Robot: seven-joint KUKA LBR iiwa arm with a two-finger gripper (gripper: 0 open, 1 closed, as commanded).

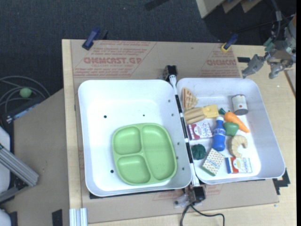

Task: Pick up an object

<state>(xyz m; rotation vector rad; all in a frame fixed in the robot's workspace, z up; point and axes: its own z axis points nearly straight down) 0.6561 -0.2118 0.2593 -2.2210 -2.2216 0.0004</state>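
Two shallow white bins sit side by side on a brown board at the centre of the frame. The left bin (89, 126) holds a green divided plate (143, 153), lying flat toward its lower half. The right bin (268, 140) holds a scatter of toy groceries: a waffle (189, 98) at its upper left, a yellow cheese wedge (210, 111) touching a tan cracker-like block (193, 115) just below it, a small silver can (239, 104) near the upper right, a carrot (234, 120) beside a green pepper (232, 128), a blue bottle (218, 134) standing at the middle, a red and white carton (201, 130) to its left, a croissant (238, 144) to its right, a dark green piece (199, 150) near the divider, a patterned box (213, 161) at lower centre, and another red and white pack (240, 165) at lower right.

The gripper (264, 66) hangs at the upper right of the frame, above the board and outside the right bin's far corner, well apart from every toy. Its two fingers are spread apart with nothing between them.

Blue clamps (92, 38) pin the board's far edge.
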